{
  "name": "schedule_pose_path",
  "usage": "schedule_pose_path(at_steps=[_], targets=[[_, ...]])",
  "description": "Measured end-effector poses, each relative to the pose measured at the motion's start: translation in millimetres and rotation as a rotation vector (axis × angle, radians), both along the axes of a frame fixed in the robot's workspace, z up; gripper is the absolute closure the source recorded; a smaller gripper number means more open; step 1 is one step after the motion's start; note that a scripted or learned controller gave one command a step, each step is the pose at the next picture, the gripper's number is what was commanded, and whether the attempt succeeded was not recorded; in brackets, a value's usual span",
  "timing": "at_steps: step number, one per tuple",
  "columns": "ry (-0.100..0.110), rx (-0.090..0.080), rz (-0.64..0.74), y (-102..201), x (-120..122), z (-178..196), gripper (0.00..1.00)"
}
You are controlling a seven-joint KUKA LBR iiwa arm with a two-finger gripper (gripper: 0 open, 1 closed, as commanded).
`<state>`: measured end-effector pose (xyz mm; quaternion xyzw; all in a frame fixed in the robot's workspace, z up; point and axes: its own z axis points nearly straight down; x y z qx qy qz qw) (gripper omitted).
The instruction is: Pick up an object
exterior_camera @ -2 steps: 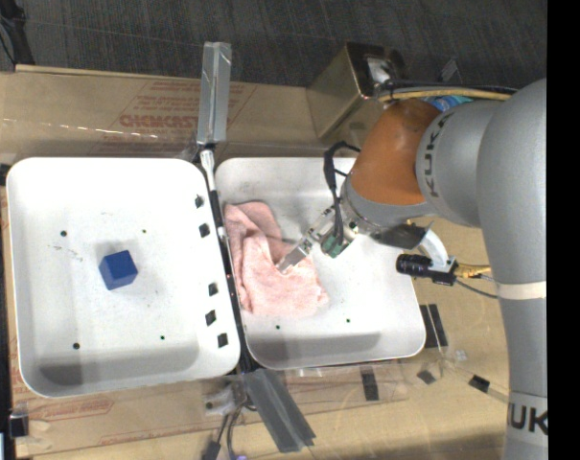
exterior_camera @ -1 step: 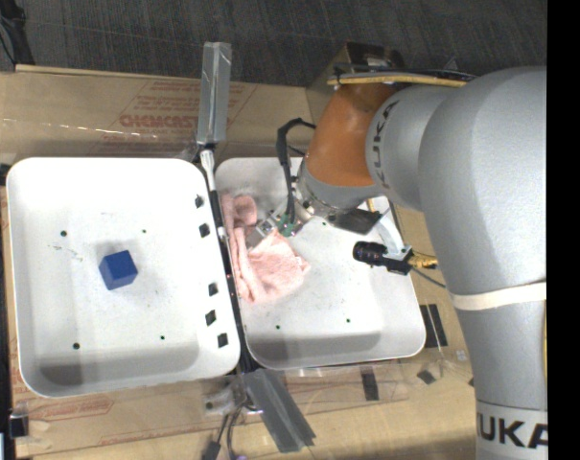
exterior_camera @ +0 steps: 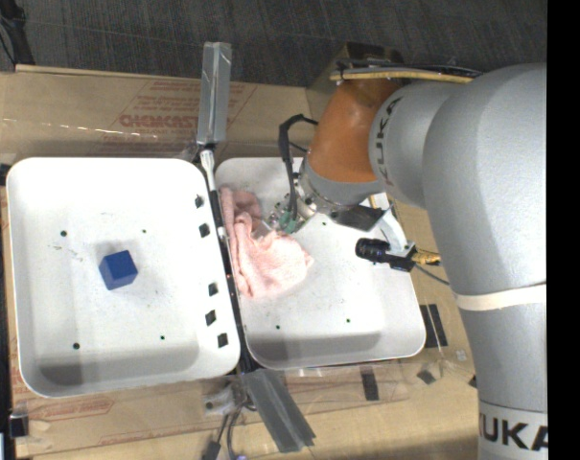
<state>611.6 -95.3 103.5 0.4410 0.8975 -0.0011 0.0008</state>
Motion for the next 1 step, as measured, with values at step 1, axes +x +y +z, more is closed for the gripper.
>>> schedule_pose_path(at_steps=[1], targets=[[0.0, 0.001, -0.077, 51.7, 41.0, 89.6, 1.0]])
